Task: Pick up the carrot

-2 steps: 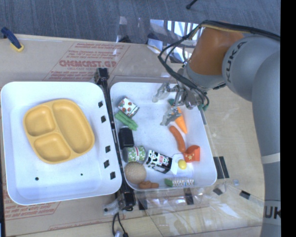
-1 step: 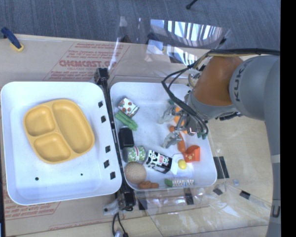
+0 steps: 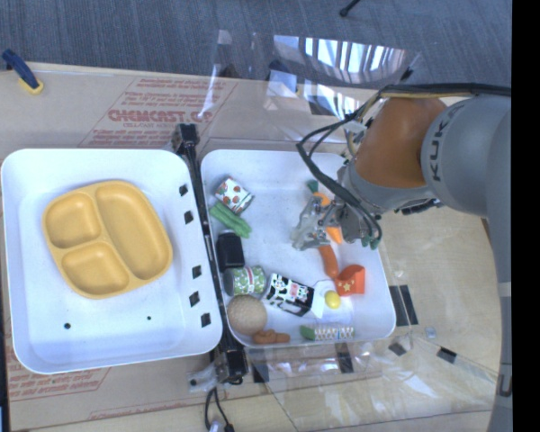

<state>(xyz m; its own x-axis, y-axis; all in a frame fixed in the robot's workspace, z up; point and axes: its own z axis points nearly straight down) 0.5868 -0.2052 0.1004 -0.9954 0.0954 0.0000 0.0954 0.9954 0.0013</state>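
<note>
The carrot [image 3: 328, 257] is a short orange stick lying in the right bin [image 3: 274, 174], towards its right side. My gripper [image 3: 319, 228] hangs directly over the carrot's upper end, low in the bin. An orange patch shows right at the gripper's tip, where the carrot's top runs under it. The grey arm with its orange band [image 3: 391, 147] comes in from the right above the bin's right wall. Whether the carrot is gripped cannot be made out.
Beside the carrot lie a red piece [image 3: 351, 280], a fried egg toy [image 3: 328, 300] and a cow-print carton [image 3: 290, 295]. A can [image 3: 234, 194], a green vegetable [image 3: 229, 219], a round bun [image 3: 247, 314] crowd the bin's left. The left bin holds a yellow divided plate [image 3: 108, 237].
</note>
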